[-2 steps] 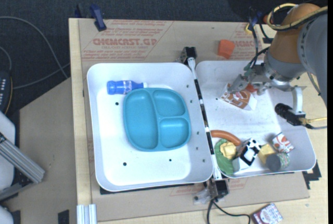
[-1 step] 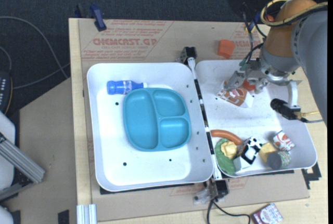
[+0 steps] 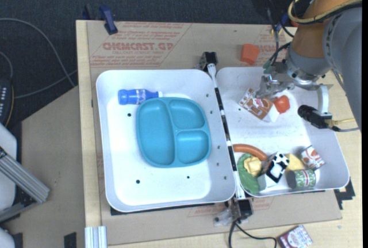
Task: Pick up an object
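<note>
My gripper hangs over the upper part of the right bin, below the grey wrist and orange band. Just under and left of it lies a red-and-white carton, tilted on the bin floor. A small red round object sits right beside the carton, below the gripper. The gripper is close above both, and I cannot tell whether it touches either. At the bin's near edge lie an orange sausage, a green and yellow toy, a black-and-white piece, a can and a small red-white box.
The left bin holds a blue divided plate and a small blue bottle. An orange block stands on the bench behind the right bin. A black clamp sits where the bins meet. A packet lies at the bench front.
</note>
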You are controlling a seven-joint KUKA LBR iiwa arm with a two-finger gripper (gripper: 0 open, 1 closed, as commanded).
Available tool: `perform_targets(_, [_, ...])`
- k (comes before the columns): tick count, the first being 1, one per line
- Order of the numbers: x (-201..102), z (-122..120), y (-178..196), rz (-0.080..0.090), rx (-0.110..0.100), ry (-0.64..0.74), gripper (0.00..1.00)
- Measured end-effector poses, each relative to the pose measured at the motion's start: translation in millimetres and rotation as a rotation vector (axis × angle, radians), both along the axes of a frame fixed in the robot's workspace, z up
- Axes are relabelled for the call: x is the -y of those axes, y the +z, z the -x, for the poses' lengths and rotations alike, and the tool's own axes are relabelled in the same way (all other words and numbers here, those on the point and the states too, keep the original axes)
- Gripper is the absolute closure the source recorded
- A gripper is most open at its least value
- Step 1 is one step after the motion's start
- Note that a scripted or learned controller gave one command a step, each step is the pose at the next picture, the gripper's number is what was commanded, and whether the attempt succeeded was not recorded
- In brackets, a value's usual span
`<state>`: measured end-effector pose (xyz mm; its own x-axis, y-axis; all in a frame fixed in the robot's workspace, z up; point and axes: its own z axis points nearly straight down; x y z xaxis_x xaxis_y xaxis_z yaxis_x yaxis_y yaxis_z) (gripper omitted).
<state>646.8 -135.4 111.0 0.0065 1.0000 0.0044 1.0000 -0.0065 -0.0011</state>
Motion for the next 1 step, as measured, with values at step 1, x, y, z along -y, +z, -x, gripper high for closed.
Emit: perform_targets(1, [0.4,0.0,0.1,0.001,0.0,0.0,0.0])
